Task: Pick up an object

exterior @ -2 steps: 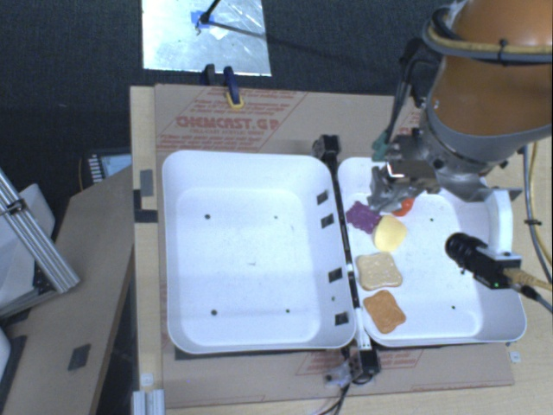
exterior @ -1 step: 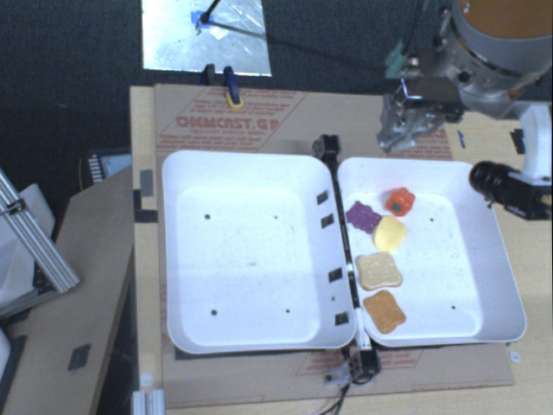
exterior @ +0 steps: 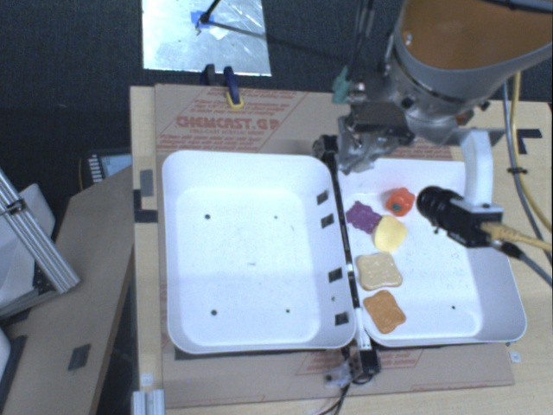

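The right bin [exterior: 484, 309] holds several small toy foods near its left wall: a purple piece [exterior: 364, 218], a red-orange tomato-like piece [exterior: 398, 201], a yellow piece [exterior: 390, 233], a pale toast slice [exterior: 378, 271] and a browner toast slice [exterior: 384, 310]. My gripper [exterior: 363, 150] hangs over the back left corner of this bin, behind the purple piece and apart from all of them. The grey wrist and orange band fill the upper right above it.
The left bin [exterior: 251, 249] lies beside the right one, joined by a black clipped divider [exterior: 341, 232]. A black cylindrical part [exterior: 449, 213] on a white bracket juts over the right bin. A shiny foil sheet [exterior: 206, 24] lies behind the bench.
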Tool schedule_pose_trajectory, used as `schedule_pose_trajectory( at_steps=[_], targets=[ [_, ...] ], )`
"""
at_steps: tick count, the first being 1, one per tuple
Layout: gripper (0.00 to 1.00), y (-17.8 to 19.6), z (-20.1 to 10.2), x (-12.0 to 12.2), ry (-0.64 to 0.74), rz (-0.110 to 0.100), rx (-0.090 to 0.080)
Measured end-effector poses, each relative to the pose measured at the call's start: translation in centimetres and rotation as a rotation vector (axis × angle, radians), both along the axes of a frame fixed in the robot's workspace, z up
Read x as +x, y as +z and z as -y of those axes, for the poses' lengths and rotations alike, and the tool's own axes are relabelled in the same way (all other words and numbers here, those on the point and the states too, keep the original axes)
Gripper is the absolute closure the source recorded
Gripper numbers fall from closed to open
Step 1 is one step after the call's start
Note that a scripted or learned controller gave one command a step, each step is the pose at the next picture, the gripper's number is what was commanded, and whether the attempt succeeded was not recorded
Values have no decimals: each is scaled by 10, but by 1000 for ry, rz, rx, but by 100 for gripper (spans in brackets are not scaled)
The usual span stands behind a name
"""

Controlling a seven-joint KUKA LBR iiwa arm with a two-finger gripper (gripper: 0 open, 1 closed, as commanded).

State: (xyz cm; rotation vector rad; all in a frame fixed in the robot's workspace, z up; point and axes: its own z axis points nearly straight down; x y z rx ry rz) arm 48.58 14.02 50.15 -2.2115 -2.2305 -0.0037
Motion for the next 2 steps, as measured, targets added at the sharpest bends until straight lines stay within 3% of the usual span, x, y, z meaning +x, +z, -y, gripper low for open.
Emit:
schedule_pose_trajectory(
  at_steps=[1,2],
  targets=[
    [100,-7,-85,0,3,0,1],
    [100,36,-95,13,-3,4,2]
  ],
)
